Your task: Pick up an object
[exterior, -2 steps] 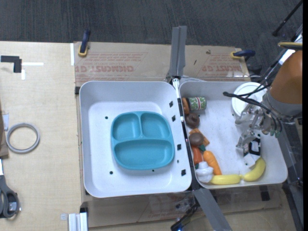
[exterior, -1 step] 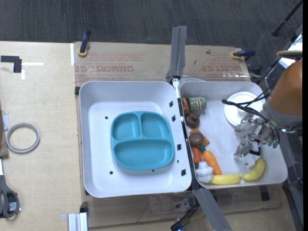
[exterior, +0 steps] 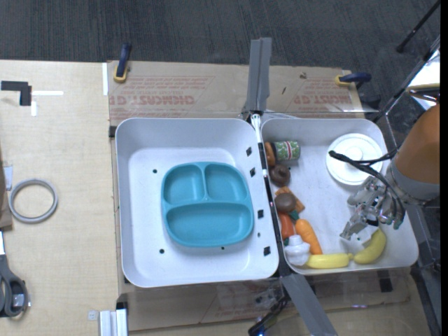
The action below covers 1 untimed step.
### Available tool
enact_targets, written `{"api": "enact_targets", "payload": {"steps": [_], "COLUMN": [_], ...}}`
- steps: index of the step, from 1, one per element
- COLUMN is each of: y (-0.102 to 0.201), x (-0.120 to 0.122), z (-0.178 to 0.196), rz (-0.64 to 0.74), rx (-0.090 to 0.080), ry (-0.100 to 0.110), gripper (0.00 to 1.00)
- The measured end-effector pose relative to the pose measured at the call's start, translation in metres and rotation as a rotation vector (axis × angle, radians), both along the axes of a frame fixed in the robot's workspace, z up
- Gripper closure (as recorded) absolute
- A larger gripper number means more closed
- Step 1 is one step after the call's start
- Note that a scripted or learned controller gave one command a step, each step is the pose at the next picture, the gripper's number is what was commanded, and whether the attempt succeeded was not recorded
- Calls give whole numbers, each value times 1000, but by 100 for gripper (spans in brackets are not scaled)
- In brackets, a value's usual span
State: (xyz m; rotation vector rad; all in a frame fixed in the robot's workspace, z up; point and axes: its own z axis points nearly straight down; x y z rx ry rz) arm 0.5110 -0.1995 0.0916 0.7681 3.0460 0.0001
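The gripper (exterior: 355,231), fingers spread and holding nothing, hovers over the banana (exterior: 372,248) by the right bin's (exterior: 318,180) near edge; lower straight, close across its middle.

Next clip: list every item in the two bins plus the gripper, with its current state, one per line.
Gripper: low in the right bin, above a banana, holding nothing visible.
Blue plate: flat in the left bin.
Two bananas: lying along the right bin's near wall.
White lid: flat.
Green can: on its side.
Carrot: lying flat.
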Motion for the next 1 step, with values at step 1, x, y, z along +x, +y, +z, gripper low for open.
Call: {"api": "enact_targets", "payload": {"steps": [1], "y": [70], "x": [-25], "z": [0], "rz": [-47], "rx": [0], "ry": [0], "gripper": [0]}}
